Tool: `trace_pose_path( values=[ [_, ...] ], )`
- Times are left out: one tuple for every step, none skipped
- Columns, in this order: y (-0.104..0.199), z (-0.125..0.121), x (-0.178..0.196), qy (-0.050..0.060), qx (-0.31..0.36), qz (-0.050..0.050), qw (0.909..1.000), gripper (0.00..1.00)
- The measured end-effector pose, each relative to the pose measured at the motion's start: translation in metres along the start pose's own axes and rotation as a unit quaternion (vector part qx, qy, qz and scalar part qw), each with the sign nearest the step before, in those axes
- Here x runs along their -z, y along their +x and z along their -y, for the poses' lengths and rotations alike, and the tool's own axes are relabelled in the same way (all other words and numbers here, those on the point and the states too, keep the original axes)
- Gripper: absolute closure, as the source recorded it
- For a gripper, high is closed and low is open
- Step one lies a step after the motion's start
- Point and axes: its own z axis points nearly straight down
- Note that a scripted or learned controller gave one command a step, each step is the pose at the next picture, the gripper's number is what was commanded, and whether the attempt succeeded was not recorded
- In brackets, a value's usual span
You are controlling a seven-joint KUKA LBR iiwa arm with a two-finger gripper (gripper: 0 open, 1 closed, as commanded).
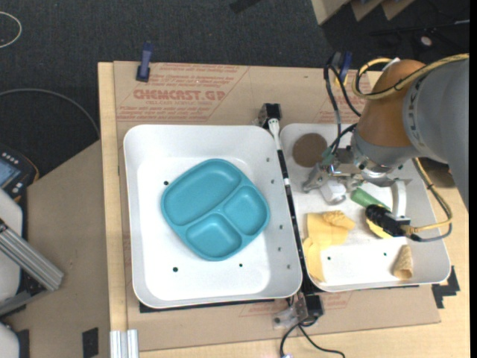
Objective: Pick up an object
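Note:
My gripper (329, 184) hangs low over the upper middle of the right bin (358, 274), below the arm's orange band. A brown round disc (306, 149) lies just up and left of it. A small green object (365, 198) sits close to its right side. Below the gripper lies a pale yellow crumpled piece (325, 235), and it reaches down along the bin's left wall. In the bin's lower right corner rests a tan cone-shaped object (403, 261). I see nothing held in the gripper.
The left bin (149, 259) holds a blue divided plate (215, 208) near its middle. The arm's grey body covers the right bin's upper right part. Both bins stand on a cardboard sheet (186, 88).

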Motion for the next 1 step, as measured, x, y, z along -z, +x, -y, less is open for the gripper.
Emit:
trace_pose_path(
  values=[
    [0.1027, 0.0039, 0.1114, -0.013, 0.006, 0.0, 0.9999, 0.0]
  ],
)
